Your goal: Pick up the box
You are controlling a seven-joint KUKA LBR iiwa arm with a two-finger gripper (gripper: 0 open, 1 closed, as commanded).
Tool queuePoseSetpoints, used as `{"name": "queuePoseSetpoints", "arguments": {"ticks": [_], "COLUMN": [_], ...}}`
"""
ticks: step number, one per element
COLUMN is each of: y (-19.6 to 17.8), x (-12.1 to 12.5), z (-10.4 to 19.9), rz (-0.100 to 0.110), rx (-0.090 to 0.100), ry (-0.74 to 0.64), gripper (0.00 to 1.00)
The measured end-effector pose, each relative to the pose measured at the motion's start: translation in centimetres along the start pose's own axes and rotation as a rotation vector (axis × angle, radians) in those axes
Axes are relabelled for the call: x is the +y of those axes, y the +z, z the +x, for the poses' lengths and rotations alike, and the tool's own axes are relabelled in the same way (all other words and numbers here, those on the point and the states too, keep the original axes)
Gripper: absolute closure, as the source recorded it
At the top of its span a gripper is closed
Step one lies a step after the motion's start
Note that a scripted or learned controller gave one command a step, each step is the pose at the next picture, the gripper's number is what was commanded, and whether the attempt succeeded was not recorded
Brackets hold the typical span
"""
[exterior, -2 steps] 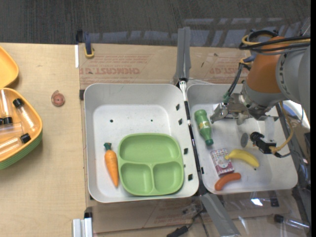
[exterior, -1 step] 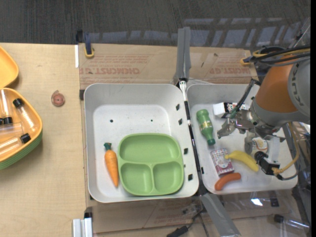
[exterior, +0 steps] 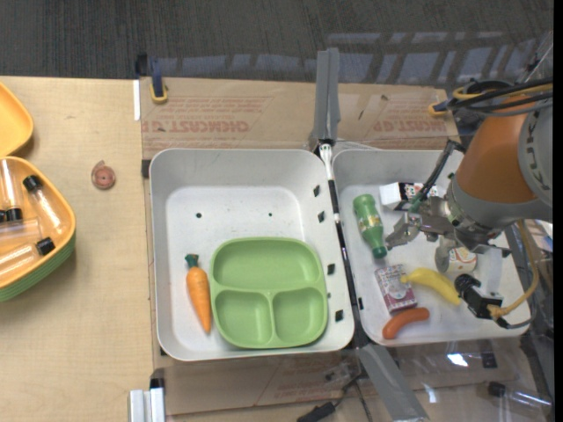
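The box is small and pinkish-maroon with a printed label. It lies flat near the front of the right bin, between a yellow banana and the bin's left wall. My gripper hangs just above and behind the box, under the orange-banded wrist. It is open with nothing between its fingers. The left fingertip points toward a green bottle.
A red-orange sausage lies in front of the box. A small white and black item sits at the back of the right bin. The left bin holds a green divided plate and a carrot. Cables hang at the right.
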State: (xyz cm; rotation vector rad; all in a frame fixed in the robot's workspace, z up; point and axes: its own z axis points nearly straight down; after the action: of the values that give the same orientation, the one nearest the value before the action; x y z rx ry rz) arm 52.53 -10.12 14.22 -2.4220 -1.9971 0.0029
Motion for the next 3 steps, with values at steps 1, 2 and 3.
{"name": "queuePoseSetpoints", "arguments": {"ticks": [1,2,3], "y": [0.0,5.2,4.3], "x": [0.0,-4.9,-4.9], "z": [0.0,-0.4,-0.5], "rz": [-0.001,0.0,0.002], "rx": [0.0,0.0,0.0], "ry": [0.0,-0.184,-0.18], "gripper": [0.0,0.0,1.0]}}
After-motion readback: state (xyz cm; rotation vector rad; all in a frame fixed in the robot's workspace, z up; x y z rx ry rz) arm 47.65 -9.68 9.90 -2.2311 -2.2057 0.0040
